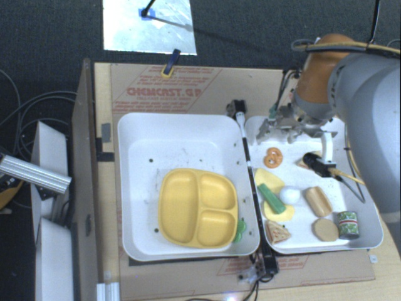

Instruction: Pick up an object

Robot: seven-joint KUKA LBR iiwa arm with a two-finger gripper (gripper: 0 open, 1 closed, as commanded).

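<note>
Orange pretzel [272,157] lies flat in right bin [369,231], untouched.

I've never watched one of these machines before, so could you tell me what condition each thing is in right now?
Yellow divided plate: lying flat in the left bin, right side up.
Pretzel: flat on the floor of the right bin.
Small can: standing upright.
Green piece: lying on the yellow slice.
White ball: resting beside the green piece.
End effector: low over the right bin's far end.

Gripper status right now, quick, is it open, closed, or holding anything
Gripper: cannot be told; it hangs over the far end of the right bin, above the pretzel.
</note>
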